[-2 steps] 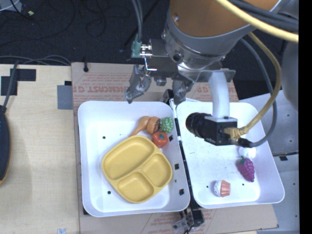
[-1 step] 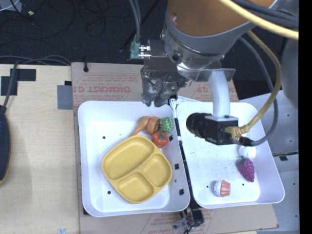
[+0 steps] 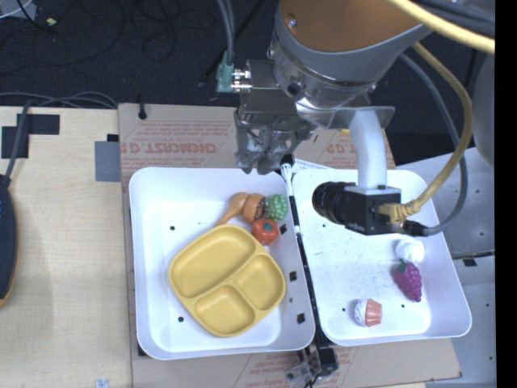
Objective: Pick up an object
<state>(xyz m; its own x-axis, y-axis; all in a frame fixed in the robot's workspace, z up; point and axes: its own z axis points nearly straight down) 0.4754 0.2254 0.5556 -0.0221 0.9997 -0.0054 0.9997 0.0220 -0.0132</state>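
Note:
My gripper (image 3: 262, 158) hangs above the far edge of the left bin (image 3: 153, 217), near the divider between the two bins. Its fingers look close together with nothing between them. Just below it, in the left bin, lie an orange-brown pear-shaped toy (image 3: 239, 206), a green bunch of grapes (image 3: 277, 207) and a red tomato (image 3: 265, 230). A yellow three-part plate (image 3: 226, 279) takes up the middle of that bin. The right bin (image 3: 440, 314) holds a purple grape bunch (image 3: 409, 280), a white piece (image 3: 409, 250) and a small cupcake (image 3: 367, 312).
A black cylinder on a white bracket (image 3: 355, 204) hangs from the arm over the right bin's far half. Cables run along the dark floor behind the bench. Cardboard lies under both bins, and a wooden table top sits to the left.

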